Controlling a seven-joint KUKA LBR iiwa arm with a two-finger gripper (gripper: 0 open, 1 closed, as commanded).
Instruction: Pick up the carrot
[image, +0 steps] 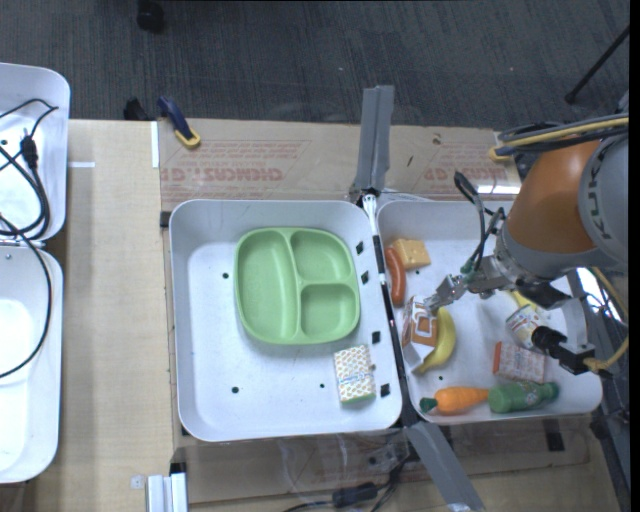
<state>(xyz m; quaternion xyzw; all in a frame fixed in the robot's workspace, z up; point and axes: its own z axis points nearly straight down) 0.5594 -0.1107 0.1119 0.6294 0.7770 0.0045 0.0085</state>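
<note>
The left bin (200, 330) holds a green divided plate (297, 285), with a small patterned sponge (354, 375) near its lower right corner. In the right bin (590, 395), a banana (442, 340) lies near the left wall. Below it, against the bin's front edge, rests the carrot (455, 400), a green bottle (522, 397) just beside it. The gripper (445, 292) hangs above the banana; whether it is closed, I cannot tell.
</note>
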